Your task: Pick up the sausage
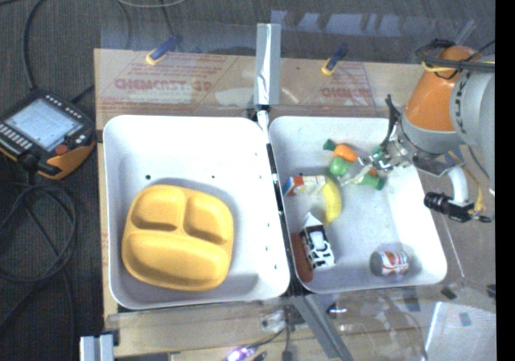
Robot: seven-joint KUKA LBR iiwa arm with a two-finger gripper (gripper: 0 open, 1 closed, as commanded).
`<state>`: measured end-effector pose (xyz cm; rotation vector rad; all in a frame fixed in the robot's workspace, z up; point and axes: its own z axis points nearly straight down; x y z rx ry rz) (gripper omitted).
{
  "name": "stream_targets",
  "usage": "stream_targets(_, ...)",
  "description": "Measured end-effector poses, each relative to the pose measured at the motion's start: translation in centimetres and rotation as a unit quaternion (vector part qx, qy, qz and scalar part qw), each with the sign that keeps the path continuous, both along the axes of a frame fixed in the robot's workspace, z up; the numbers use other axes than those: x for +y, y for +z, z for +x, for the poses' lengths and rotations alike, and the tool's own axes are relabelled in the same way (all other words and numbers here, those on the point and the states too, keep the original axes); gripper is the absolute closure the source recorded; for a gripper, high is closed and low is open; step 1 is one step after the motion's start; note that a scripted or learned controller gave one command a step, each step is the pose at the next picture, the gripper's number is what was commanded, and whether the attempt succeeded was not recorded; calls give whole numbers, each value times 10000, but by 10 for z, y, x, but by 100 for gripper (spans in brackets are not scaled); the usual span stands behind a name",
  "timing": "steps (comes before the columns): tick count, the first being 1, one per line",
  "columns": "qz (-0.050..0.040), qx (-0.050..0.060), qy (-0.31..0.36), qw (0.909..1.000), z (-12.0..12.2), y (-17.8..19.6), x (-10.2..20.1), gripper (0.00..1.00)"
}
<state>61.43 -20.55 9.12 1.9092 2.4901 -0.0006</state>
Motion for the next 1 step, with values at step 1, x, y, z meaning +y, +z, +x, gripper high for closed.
stream_targets(1,4,-10,5,10000,1,10,1,100)
